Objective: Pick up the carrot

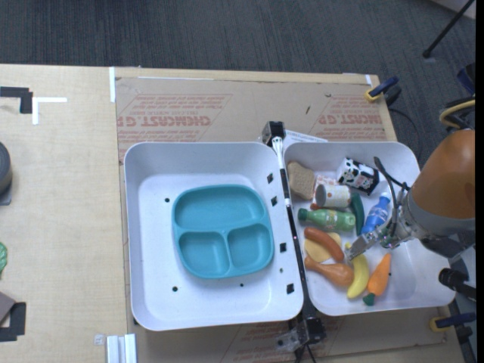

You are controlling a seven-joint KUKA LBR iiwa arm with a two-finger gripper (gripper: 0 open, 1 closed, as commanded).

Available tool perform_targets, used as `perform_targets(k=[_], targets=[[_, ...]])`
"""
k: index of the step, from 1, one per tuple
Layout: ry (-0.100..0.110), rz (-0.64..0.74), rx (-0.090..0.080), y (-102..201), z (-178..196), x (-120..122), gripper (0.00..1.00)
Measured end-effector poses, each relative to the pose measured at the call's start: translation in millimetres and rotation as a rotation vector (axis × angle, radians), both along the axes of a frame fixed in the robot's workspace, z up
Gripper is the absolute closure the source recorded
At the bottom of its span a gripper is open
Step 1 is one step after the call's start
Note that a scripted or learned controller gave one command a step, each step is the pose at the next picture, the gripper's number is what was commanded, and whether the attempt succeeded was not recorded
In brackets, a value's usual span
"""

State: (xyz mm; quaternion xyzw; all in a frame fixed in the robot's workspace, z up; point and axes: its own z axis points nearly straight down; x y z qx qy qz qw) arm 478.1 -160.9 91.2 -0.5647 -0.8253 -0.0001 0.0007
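The two-finger gripper is hovering, finger state unclear, left of the small orange toy carrot (green-tipped); it should shift right, straddling it, avoiding the yellow plastic banana.

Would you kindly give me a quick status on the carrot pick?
Gripper low in right bin, nothing seen between fingers. Carrot lying free, just right of gripper. Banana alongside carrot, crowding it.
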Motion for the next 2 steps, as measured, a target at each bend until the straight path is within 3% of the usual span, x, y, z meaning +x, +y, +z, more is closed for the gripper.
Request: perform_targets(k=[2], targets=[[-0.004, 0.728, -0.003, 5.2, 1.1, 0.9, 0.0]])
